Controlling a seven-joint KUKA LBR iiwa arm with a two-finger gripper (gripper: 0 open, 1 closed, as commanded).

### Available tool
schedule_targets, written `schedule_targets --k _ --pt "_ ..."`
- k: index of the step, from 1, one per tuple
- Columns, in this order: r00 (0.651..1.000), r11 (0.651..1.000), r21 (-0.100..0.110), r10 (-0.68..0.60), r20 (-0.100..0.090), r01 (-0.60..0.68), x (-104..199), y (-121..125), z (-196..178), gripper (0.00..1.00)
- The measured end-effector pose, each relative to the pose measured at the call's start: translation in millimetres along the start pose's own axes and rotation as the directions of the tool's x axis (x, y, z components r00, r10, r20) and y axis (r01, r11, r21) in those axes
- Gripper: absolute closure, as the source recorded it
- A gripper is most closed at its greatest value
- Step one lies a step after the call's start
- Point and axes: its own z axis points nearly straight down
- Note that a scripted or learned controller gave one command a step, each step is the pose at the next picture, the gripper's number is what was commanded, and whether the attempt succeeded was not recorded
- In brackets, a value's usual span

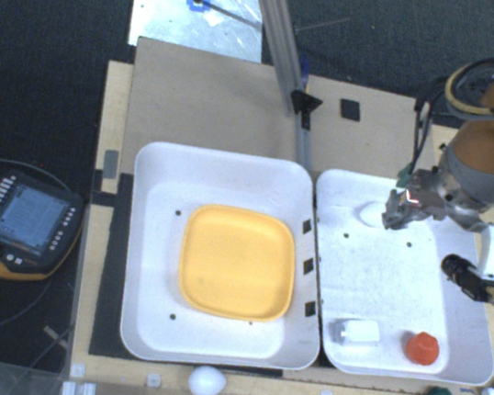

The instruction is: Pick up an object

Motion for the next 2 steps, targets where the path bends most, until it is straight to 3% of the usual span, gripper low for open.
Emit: schedule_targets --k 1,2 --pt "1.0 1.0 0.004 0.0 0.0 0.0 0 1 -22 1.0" --pt "1.0 1.0 0.006 -0.004 -0.001 0.004 52 1 -10 1.0"
